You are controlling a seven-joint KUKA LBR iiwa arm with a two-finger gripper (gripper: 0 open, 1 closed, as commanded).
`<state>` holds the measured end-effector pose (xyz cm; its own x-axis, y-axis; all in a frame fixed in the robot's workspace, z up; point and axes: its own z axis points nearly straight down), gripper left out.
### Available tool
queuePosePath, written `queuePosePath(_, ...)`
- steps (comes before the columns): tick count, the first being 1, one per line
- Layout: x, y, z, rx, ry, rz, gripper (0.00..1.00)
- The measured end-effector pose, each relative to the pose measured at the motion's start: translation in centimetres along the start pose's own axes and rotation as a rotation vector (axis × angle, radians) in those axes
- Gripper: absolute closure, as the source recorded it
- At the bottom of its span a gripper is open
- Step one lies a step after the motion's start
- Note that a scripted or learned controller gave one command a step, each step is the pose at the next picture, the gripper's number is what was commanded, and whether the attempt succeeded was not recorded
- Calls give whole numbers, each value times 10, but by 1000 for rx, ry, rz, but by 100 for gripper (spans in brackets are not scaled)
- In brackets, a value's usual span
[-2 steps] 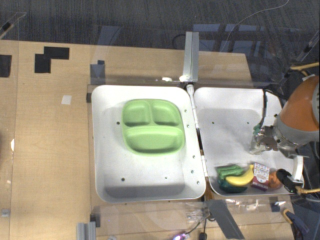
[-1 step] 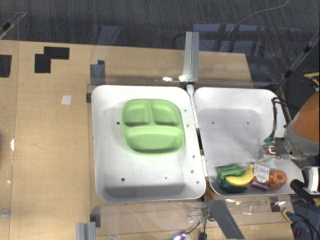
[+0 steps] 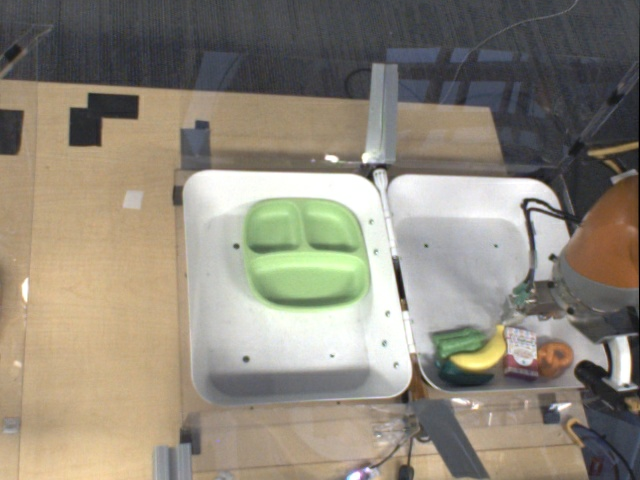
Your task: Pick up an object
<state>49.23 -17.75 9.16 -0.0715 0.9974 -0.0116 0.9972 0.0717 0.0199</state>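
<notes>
Desk point(image 3: 90, 298): pale wood-grain surface, reaching from the left edge of the view across to the right, dark carpeted floor point(image 3: 250, 18) beyond its far edge. Black block-shaped marks point(image 3: 100, 116) on the far left part of the top; a small pale square patch point(image 3: 132, 200) nearer the middle left.

Two shallow white bins sit directly on the desk, side by side, touching along a shared central edge. Left bin point(image 3: 215, 358); right bin point(image 3: 450, 238). A grey metal post point(image 3: 381, 113) stands at the far end of the seam between them. Small grey brackets point(image 3: 196, 140) at the left bin's far-left corner and another point(image 3: 172, 460) at the near-left corner.
</notes>
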Motion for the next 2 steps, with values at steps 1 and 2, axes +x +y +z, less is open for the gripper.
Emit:
queuePosePath(1, -9, 0, 0, 0, 8, -221, 100)
queuePosePath(2, -13, 0, -1, -1, 2, -217, 0)
